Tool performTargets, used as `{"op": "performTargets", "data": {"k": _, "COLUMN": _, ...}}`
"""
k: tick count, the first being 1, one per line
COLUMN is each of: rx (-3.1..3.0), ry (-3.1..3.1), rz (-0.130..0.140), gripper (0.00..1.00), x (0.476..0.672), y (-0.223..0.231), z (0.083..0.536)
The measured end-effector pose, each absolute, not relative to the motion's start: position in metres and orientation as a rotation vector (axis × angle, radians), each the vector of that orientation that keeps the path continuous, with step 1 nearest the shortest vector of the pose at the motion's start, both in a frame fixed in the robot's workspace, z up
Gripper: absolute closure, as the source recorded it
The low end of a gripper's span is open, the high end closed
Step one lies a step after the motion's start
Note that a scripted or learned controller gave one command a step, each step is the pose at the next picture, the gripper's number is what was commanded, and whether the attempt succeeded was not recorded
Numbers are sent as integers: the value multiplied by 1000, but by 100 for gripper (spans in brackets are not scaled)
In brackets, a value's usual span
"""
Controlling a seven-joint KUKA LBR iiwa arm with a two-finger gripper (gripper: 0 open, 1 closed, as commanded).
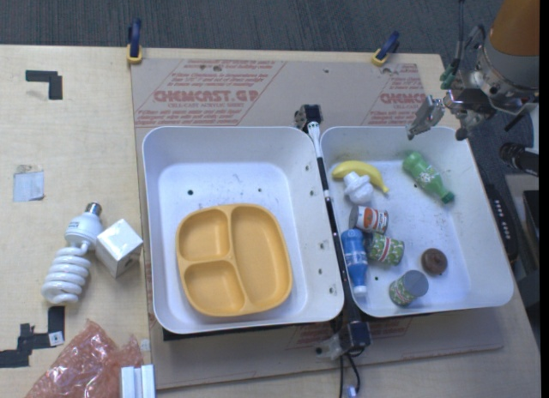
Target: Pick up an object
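The right bin (pixel 480 208) holds a yellow banana (pixel 360 171), a white bulb-shaped piece (pixel 358 187), a green bottle (pixel 427 177), a small orange-banded can (pixel 371 220), a blue bottle (pixel 354 259), a green can (pixel 388 250), a brown doughnut (pixel 434 261) and a grey-lidded green can (pixel 407 288). My gripper (pixel 443 119) hangs above the bin's back right corner, well above the green bottle. Its fingers (pixel 423 118) stand spread apart with nothing between them.
The left bin (pixel 163 173) holds a yellow divided plate (pixel 232 259). On the bench to the left lie a spiral light bulb (pixel 71 255), a white cube (pixel 119 247) and a red mesh bag (pixel 86 362). Clamps (pixel 135 40) sit at the board's back edge.
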State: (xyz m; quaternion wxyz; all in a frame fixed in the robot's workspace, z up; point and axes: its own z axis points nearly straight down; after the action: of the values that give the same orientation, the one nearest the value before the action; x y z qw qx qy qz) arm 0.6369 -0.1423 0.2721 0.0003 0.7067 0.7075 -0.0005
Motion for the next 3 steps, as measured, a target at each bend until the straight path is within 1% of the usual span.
{"op": "performTargets", "data": {"k": 1, "rx": 2215, "ry": 2216, "rz": 7, "gripper": 0, "x": 655, "y": -139, "z": 107}}
{"op": "performTargets", "data": {"k": 2, "rx": 2218, "ry": 2224, "rz": -1, "gripper": 0, "x": 659, "y": -96, "z": 93}}
{"op": "performTargets", "data": {"k": 3, "rx": 2219, "ry": 2223, "rz": -1, "gripper": 100, "x": 659, "y": -96, "z": 103}}
